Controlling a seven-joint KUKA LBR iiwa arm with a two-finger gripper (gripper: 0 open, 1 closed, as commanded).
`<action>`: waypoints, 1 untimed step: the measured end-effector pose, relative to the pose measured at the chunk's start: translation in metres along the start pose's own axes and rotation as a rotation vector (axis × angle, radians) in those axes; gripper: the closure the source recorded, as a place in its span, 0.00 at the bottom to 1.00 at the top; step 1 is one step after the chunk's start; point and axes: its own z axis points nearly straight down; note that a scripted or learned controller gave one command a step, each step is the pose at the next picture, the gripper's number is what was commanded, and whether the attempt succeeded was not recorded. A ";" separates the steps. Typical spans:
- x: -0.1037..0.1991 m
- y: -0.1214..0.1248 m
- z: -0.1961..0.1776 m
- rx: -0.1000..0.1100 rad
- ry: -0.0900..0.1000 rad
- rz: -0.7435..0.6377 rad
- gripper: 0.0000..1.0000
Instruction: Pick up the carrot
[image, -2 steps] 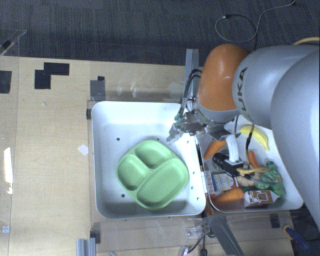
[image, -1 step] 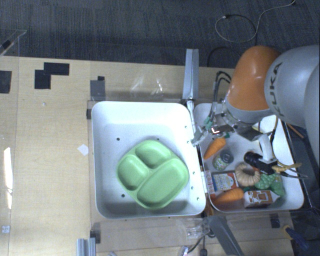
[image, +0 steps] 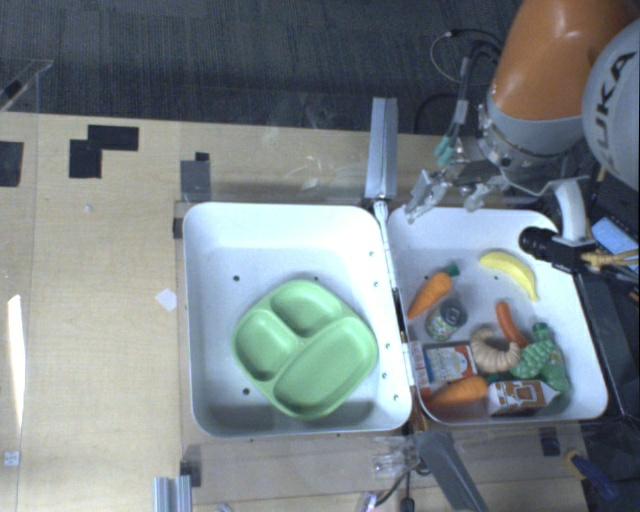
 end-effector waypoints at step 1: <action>0.011 0.051 0.071 0.001 0.001 -0.378 0.00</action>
